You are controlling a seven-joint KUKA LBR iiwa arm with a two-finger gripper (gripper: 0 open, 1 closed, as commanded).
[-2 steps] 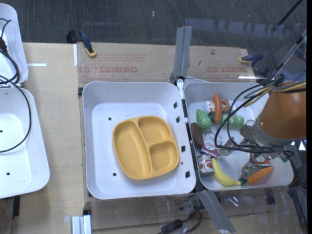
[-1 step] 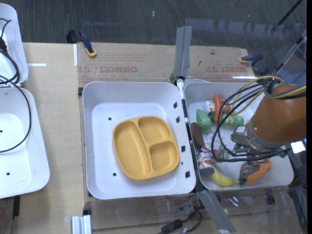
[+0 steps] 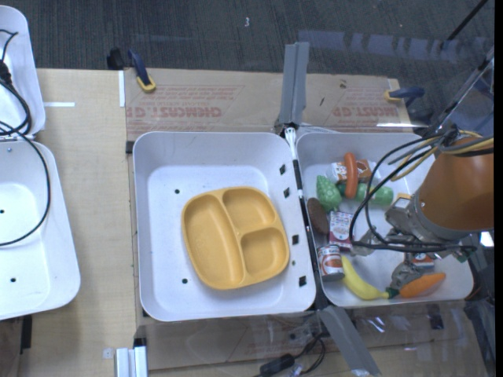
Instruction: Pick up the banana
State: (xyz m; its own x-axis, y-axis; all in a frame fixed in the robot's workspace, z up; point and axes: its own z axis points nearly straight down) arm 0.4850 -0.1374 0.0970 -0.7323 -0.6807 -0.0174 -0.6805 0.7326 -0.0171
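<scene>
**Banana not yet picked: tool low in the right bin, grip unreadable**

Progress: banana (image 3: 362,282) lies flat on the floor of the right bin (image 3: 464,290), near its front wall, so the pick is not done. Nothing shows it lifted or clamped. The tool (image 3: 412,271) sits low over the bin w/ the arm's orange band (image 3: 464,191) above it; it's part-hidden by cables and its own body, so I can't tell how far open it is or whether it has hold of anything. Judging from this, approach and grasp are both left, then the lift.

Room, near to far from the tool:
- Carrot (image 3: 422,284) lies just below the tool and close to the banana's stem end, prob. touching it. Tight spot.
- Banana is just beside the tool, toward the left bin; its far end nears a small can (image 3: 331,261).
- Front wall of the bin runs close along the banana, so little room on that side.
- A white packet (image 3: 340,225) and a brown item (image 3: 317,214) sit further on along the divider wall.
- Green veg (image 3: 328,191) and an orange-and-white item (image 3: 351,171) crowd the back of the bin.
- Beyond the divider, the left bin (image 3: 157,210) holds a yellow divided tray (image 3: 235,236), well apart.
- Tabletop (image 3: 86,116) lies around both bins.

Best open room looks to be straight up.
</scene>
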